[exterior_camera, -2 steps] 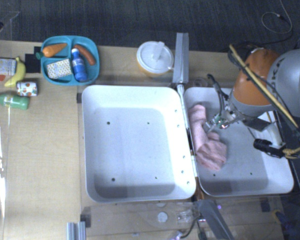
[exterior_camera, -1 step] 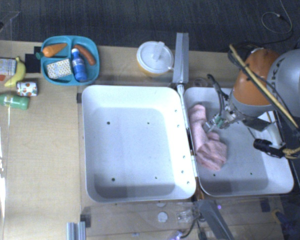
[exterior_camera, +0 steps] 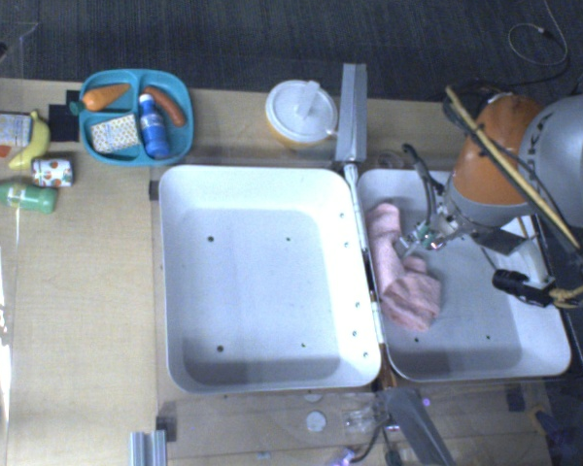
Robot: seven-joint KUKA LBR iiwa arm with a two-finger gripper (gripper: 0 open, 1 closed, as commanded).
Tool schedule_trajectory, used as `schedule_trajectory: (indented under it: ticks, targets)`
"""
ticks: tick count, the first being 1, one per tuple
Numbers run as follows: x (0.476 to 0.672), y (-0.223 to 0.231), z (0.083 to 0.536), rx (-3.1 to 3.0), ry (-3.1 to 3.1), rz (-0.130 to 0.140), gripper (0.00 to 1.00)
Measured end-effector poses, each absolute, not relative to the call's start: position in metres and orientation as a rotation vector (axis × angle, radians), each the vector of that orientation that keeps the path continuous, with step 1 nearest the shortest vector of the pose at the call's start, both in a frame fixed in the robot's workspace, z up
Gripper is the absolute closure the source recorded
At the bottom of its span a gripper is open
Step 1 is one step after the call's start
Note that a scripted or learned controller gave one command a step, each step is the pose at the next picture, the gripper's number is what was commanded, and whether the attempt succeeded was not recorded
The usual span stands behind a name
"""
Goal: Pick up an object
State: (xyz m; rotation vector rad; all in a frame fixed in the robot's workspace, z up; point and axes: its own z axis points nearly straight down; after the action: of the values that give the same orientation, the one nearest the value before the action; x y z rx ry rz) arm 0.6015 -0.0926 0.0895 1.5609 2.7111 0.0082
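Note:
A pink crumpled cloth lies along the left side of the right bin. My gripper reaches in from the right and hangs low over the cloth's middle, its tips at or just above the fabric. From this angle the fingers look small and blurred, and whether they pinch the cloth is not visible.
The left bin stands beside the right one, with a metal divider post behind them. A yellow-lidded cup, a blue tray of toy food, a banana, a can and a green bottle sit on the bench's far left.

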Motion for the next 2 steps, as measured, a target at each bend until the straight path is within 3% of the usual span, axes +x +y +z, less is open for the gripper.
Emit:
schedule_trajectory:
  ticks: [1, 2]
  targets:
    - [0.592, -0.072, 0.186, 1.857, 2.528, 0.005, 0.00]
    - [0.570, -0.095, 0.098, 1.674, 2.645, 0.010, 0.00]
